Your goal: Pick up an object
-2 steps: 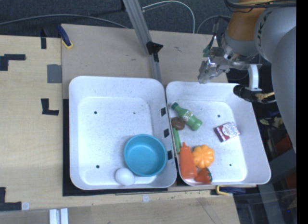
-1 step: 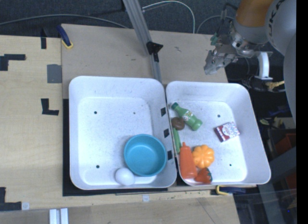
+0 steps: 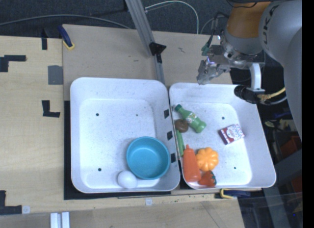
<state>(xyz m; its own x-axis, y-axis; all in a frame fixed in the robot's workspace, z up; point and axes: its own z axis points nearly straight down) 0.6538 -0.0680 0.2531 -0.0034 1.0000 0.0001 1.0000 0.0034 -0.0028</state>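
Grey two-finger gripper [image 3: 204,77] is hovering at right white bin's [image 3: 260,139] far edge, nothing between its fingers, open-or-shut unclear, while green plastic bottle [image 3: 190,118] is lying near that bin's left wall, so grasping is looking entirely undone.

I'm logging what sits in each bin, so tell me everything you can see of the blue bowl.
The blue bowl is a round, light blue bowl with a smooth, plastic-looking surface. It stands upright with its open mouth up and looks empty inside. It sits in the left bin, in the near corner next to the wall shared with the other bin. A small white ball lies against its near-left rim, apparently touching it. The gripper is far off, above the far edge of the other bin.
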